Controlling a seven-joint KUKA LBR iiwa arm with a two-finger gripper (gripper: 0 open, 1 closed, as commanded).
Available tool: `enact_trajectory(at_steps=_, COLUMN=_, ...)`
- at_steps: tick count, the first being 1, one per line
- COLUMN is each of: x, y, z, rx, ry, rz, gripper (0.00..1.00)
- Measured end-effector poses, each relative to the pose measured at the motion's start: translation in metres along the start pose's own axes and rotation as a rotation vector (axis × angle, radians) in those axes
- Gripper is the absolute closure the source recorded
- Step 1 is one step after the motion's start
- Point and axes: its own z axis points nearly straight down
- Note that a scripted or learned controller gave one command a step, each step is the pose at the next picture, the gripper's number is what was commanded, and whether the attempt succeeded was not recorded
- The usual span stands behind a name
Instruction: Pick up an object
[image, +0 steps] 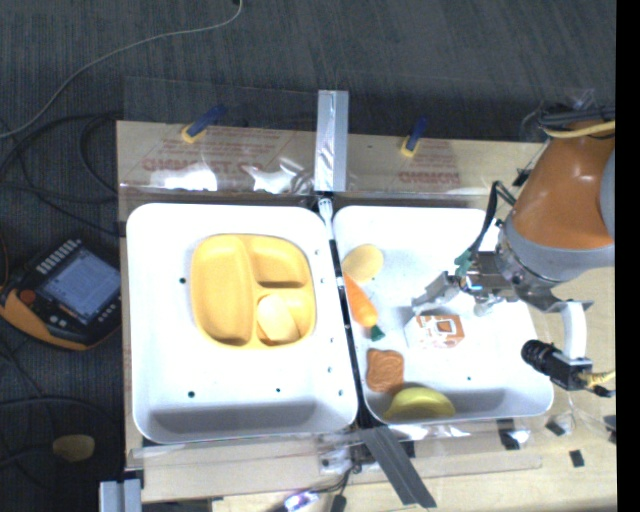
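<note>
Two white bins sit side by side on the bench: the left bin (160, 400) holds a yellow divided tray (250, 288), lying flat near the bin's middle, and the right bin (500, 395) holds the loose items. Along the right bin's left wall, from back to front: a pale yellow round piece (362, 262), an orange carrot-shaped piece (361, 303) just in front of it and running lengthwise along the wall, then a brown ridged piece (385, 369), then a yellow-green banana-like piece (420, 403) against the front wall (touching or nearly touching the brown one, hard to tell which). A small white packet with an orange print (438, 330) lies flat near the bin's middle, apart from the others. The arm comes in from the right, orange band above the wrist, with the gripper (452, 287) low over the right bin, just behind and above the packet as seen. One grey finger (433, 293) points toward the bin's centre-left; whether the jaws are spread or pressed together cannot be told from this angle, and nothing is visibly between them. A black handheld pendant (62, 290) with a screen lies on the floor left of the bench.
</note>
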Motion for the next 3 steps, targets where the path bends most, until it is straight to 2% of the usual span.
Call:
enact_trajectory(at_steps=1, x=0.003, y=-0.018, z=0.139, rx=-0.007, ry=0.000, rz=0.077, gripper=0.00)
enact_trajectory(at_steps=2, x=-0.031, y=0.019, z=0.142, rx=-0.016, ry=0.002, rz=-0.034, gripper=0.00)
enact_trajectory(at_steps=3, x=-0.056, y=0.072, z=0.142, rx=-0.017, ry=-0.002, rz=-0.157, gripper=0.00)
